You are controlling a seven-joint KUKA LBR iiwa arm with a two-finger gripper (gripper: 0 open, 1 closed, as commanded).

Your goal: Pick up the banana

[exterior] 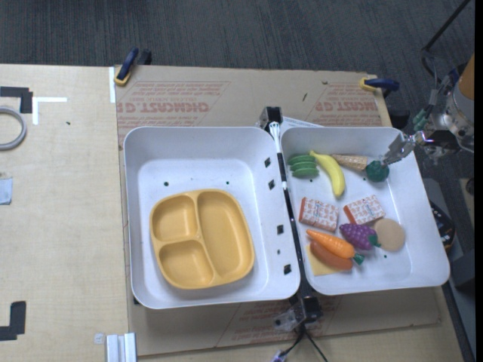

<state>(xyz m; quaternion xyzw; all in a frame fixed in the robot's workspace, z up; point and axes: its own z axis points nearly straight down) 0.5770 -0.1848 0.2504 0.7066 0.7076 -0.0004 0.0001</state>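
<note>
Banana (330,171) lies in right bin (423,225), upper left part, beside green vegetable (303,165). Gripper (395,151) at bin's far right rim, apart from banana; grip state unreadable.

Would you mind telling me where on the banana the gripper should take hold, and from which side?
Probably the banana's middle, coming from above, closing across its narrow width. It lies flat along the bin floor, the green item tight against its upper left, so the lower half toward the cracker looks freer.
</note>
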